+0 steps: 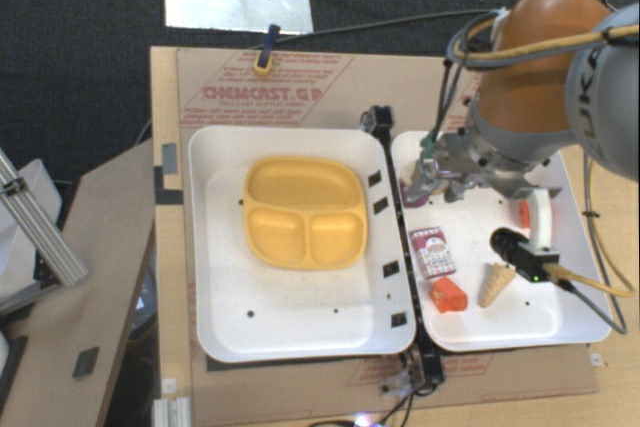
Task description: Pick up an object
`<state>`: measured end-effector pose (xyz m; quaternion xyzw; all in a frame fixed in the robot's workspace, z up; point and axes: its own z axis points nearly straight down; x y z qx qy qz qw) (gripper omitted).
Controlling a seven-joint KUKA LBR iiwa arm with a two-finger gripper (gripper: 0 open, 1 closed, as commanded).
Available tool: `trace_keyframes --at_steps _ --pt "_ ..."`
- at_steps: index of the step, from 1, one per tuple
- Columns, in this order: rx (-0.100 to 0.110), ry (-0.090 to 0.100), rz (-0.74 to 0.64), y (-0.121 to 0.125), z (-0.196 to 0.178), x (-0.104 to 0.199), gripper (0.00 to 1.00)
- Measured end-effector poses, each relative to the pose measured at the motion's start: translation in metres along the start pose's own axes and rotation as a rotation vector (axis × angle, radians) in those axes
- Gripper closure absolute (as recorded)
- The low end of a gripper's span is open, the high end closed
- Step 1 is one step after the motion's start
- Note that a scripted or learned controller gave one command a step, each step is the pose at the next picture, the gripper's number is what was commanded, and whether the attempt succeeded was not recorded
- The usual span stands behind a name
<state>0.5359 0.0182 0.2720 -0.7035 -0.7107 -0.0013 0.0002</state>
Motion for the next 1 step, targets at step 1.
trace_keyframes --at_steps 1 --pt "0.002 0.0 0.001 -0.0034 0.0224 0.0502 1.0"
